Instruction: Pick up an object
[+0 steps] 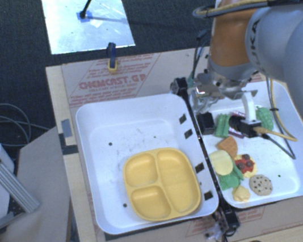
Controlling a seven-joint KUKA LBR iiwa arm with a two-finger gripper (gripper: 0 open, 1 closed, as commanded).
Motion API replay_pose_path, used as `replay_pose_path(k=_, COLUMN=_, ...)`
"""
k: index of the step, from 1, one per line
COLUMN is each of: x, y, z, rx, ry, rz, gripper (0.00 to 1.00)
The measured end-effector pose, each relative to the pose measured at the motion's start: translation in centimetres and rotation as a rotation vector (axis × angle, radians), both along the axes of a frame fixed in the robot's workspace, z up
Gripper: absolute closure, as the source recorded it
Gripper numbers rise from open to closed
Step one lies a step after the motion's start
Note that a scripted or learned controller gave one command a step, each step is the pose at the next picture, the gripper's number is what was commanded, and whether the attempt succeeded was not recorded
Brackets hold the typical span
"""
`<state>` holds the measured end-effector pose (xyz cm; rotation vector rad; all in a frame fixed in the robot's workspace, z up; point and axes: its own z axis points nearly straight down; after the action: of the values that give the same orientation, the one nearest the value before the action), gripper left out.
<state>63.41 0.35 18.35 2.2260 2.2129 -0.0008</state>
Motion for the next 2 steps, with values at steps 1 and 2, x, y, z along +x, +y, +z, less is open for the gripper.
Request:
replay_pose_path(k=1, x=-6.4, y=-2.5, z=0.1, rx=0.002, ry=0.005, rz=0.003, gripper=1.00)
replay_pose_path(k=2, x=-11.4, y=0.5, z=0.1, rx=0.004, ry=0.005, rz=0.010, gripper=1.00)
